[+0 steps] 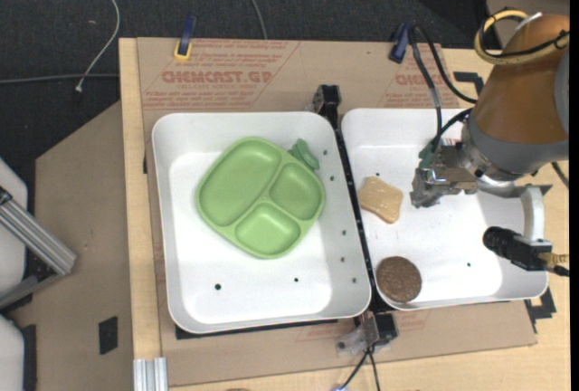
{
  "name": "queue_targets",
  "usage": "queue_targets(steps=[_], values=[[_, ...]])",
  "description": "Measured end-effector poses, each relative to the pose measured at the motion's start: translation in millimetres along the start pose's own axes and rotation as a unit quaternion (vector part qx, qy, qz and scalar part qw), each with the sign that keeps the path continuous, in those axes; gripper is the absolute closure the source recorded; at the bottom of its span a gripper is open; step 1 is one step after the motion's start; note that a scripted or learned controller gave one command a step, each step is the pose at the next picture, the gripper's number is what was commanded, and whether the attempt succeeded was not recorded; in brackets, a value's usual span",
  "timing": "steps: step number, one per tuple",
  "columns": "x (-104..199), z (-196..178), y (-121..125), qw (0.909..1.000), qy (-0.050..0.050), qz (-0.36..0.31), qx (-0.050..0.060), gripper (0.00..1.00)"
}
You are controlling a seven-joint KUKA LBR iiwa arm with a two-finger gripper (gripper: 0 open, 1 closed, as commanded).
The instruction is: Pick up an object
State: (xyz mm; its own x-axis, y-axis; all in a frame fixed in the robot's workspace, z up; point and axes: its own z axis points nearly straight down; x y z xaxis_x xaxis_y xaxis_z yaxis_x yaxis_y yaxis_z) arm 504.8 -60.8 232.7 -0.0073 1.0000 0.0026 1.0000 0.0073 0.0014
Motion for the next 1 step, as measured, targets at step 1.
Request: queue_targets(steps=[1], values=[[60.8, 9.6, -0.6, 1.0, 0.001, 0.0, 0.002, 1.0]])
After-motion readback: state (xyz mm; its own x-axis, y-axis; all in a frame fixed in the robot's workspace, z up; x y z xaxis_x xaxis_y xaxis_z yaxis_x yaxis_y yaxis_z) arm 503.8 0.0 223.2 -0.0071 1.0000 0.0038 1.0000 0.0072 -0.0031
